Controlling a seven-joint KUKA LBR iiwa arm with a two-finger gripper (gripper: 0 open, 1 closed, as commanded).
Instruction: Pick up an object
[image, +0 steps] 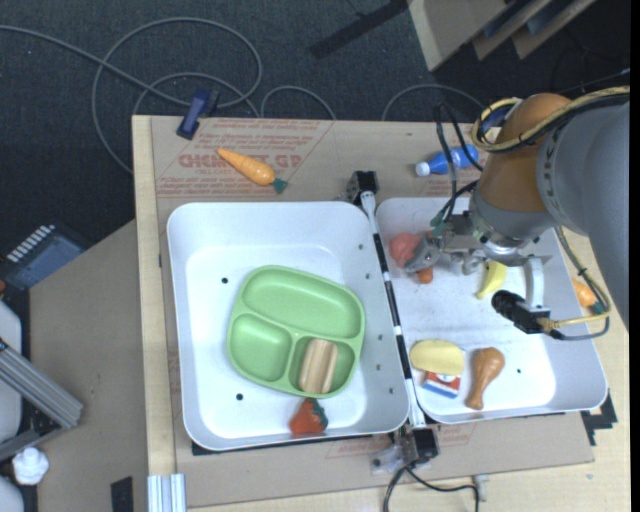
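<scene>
My gripper (436, 254) reaches down into the back left of the right bin (540, 400), below the grey arm with its orange band. It hangs right beside a pinkish-red toy (404, 246) and a small orange piece (424, 276). A yellow banana (490, 279) lies just to the gripper's right, partly under the wrist. Nearer the front of this bin lie a yellow lump (437, 355), a red, white and blue box (441, 383) and a brown drumstick (484, 374).
The left bin (200, 300) holds a green divided plate (290, 310) with a bun (318, 365) in it, and a red toy (309, 419) at the front. On the cardboard behind lie a carrot (250, 167), a blue clip (194, 114) and a blue-and-white bottle (446, 161).
</scene>
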